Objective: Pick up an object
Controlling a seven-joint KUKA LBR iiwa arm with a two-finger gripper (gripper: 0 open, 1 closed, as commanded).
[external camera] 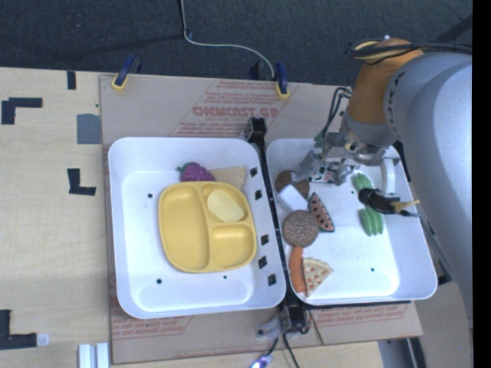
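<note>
My gripper (324,169) hangs low over the far left part of the right bin (406,278). Just left of it lie a brown piece (285,180) and a white block (291,198). A watermelon slice (321,212) lies just in front of the gripper, with a round brown patty (300,228) beside it. Nearer the front are an orange carrot-like stick (296,266) and a pizza slice (317,271). To the gripper's right lie a small green piece (361,182) and a longer green vegetable (372,222). Nothing shows between the fingers.
The left bin (130,205) holds a yellow divided plate (182,228) with a pale yellow piece (225,204) in its far right compartment. Purple grapes (197,172) and a beige wedge (232,176) lie behind the plate. The bins' shared wall (265,213) runs close to the gripper's left.
</note>
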